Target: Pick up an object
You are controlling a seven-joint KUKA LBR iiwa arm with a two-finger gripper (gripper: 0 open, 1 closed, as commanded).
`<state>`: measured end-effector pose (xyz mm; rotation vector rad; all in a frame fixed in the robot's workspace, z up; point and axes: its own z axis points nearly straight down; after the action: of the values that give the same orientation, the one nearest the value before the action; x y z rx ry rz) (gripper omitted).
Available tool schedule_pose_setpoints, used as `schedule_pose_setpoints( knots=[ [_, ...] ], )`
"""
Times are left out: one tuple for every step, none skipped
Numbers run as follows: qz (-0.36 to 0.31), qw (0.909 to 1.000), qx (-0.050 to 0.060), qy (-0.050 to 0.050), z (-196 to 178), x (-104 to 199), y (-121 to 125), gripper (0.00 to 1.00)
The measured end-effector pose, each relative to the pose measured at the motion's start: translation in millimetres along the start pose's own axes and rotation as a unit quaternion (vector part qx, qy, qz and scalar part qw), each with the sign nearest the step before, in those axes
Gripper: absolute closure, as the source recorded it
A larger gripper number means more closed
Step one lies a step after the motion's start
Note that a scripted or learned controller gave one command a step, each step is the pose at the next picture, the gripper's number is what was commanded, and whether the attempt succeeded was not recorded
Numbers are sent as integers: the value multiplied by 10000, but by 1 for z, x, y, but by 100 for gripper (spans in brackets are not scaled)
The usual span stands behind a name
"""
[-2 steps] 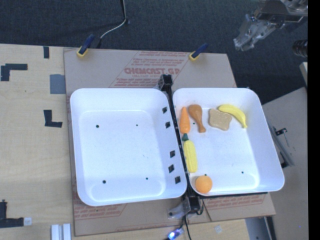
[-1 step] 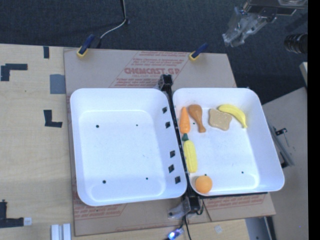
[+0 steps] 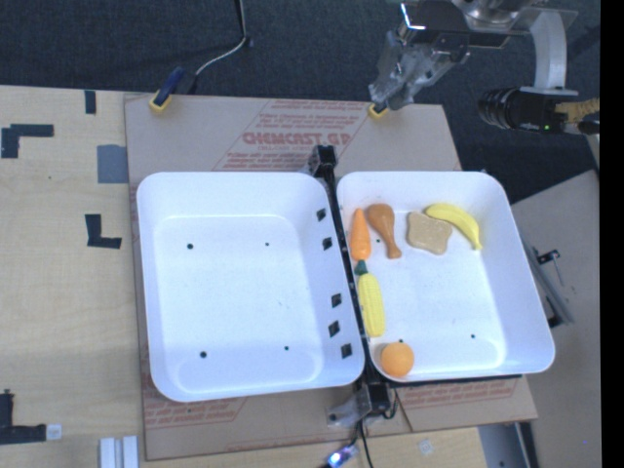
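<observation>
Above the worktop's far edge my claw (image 3: pixel 390 88) hangs with nothing visibly in it, grip state unclear, so I judge the pick unstarted: next I must descend to the right bin's (image 3: pixel 517 305) carrot (image 3: pixel 360 234).

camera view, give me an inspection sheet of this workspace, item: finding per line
surface: cardboard sheet on a wooden bench, bearing the left bin and the right bin side by side
job's things: all in the right bin: carrot, drumstick, bread slice, banana, corn cob, orange
clutter: nothing seen
grippers: claw above the cardboard's far edge, beyond the bins, apart from every item
cables: white cable running to a yellow clamp
surroundings: dark carpet; black tape marks on the bench
</observation>
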<state>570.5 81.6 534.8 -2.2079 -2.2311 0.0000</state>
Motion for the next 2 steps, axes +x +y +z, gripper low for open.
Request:
schedule_pose_setpoints(
  knots=[
    [24,10000,7,-8,12,46,-25,100],
    [27,10000,-9,-7,3,89,-45,100]
  ],
)
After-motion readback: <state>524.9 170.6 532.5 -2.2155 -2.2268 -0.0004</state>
